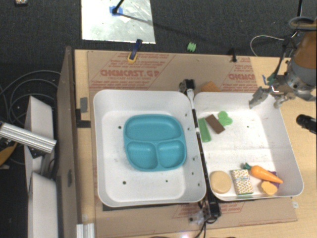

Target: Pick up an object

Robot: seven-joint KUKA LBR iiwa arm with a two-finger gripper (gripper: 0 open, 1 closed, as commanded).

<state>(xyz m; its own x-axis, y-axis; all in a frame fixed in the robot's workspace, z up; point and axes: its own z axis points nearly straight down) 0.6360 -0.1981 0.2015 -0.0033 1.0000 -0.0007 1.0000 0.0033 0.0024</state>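
The arm's two-finger hand (268, 95) hangs above the far right corner of the right shallow white bin (277, 148), its grey fingers spread apart with nothing between them. The pickable things lie well apart from it. Near the bin's front wall sit a round tan cookie-like disc (221, 181), a small patterned rectangular packet (241, 182) touching it, an orange toy carrot with a green top (263, 172) and a small orange wedge (269, 188) just beside the carrot. By the divider between the bins lie a flat green strip (204, 130), a brown rectangular bar (214, 124) and a green leafy piece (225, 118), clustered together. The left shallow white bin (111, 148) holds a teal three-compartment plastic plate (154, 142). Both bins rest on the cardboard-covered bench (129, 73).
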